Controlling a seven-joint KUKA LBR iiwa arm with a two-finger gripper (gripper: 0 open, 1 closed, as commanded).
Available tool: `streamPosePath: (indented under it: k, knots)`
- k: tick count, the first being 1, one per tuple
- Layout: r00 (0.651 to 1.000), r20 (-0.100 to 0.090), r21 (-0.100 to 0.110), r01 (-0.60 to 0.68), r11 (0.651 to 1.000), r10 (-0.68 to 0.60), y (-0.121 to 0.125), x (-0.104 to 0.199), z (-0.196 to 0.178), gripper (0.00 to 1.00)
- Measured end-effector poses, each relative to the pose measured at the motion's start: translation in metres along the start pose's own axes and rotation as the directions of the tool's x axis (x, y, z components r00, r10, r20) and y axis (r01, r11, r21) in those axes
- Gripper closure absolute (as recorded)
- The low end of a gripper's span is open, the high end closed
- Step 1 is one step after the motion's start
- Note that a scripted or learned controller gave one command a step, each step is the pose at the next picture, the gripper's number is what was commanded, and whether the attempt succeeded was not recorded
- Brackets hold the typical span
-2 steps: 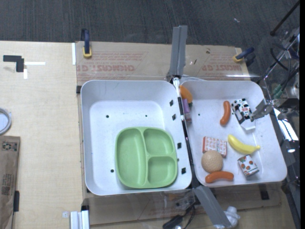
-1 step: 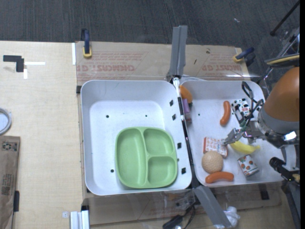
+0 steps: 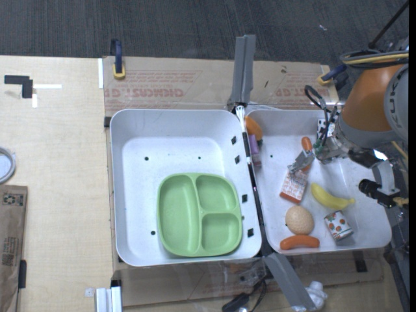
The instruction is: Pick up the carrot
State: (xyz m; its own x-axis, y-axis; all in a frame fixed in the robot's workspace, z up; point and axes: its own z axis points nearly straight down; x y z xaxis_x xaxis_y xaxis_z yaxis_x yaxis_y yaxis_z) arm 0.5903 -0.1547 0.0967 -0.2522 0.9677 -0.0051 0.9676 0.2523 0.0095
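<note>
We saw the carrot lying just below the egg. Whether our gripper, well above the egg by the packet, was clenched, we could not tell. Descending there risked grabbing the packet instead.

Bins look smooth glossy white plastic; green tray matt plastic. Carrot shiny, prob. plastic too. Bench pale matt wood, w/ cardboard behind.
</note>
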Motion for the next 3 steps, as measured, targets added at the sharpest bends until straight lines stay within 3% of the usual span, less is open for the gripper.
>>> streamPosePath:
  k: [1, 2, 3]
  knots:
    - [1.000, -0.002, -0.002, -0.002, 1.000, 0.002, 0.001, 0.000, -0.010, 1.00]
    - [0.991, -0.004, 0.008, 0.134, 0.991, -0.134, 0.003, -0.045, -0.212, 1.00]
    - [0.989, -0.004, 0.009, 0.150, 0.989, -0.150, 0.037, -0.080, -0.147, 1.00]
